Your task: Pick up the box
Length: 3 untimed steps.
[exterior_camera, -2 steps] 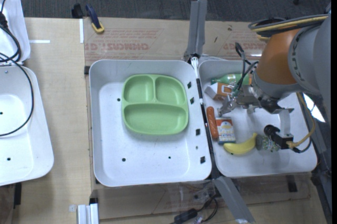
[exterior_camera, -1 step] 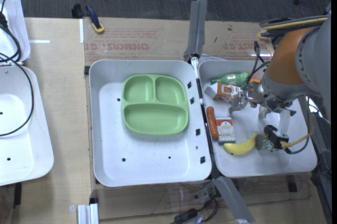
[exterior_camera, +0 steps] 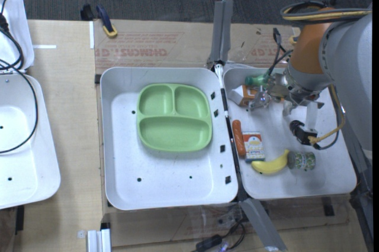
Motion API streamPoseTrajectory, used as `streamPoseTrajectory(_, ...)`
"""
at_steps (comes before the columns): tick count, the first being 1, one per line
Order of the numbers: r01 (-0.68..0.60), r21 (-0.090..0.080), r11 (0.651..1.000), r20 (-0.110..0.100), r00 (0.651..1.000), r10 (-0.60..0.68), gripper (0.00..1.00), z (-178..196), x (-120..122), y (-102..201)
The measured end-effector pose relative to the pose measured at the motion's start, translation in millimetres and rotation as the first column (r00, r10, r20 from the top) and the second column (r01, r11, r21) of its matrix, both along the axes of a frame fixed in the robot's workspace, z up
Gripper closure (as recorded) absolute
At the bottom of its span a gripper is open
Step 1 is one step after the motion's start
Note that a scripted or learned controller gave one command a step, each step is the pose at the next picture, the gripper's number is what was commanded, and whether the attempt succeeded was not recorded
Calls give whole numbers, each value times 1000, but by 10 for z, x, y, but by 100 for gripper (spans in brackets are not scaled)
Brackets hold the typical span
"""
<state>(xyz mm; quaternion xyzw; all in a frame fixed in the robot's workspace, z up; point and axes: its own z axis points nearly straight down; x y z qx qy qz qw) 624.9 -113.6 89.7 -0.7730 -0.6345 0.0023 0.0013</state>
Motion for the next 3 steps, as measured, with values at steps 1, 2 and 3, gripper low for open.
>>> streamPoseTrajectory(1, 109, 0, 994, 0, 994, -109, 0, 3, -471, 160)
streamPoseTrajectory(2, 206, 1, 979, -1, 979, -206, 0, -2, -1481, -13)
streamPoseTrajectory(3, 235, 0, 972, 0, 972, -235, 0, 67, -852, -84)
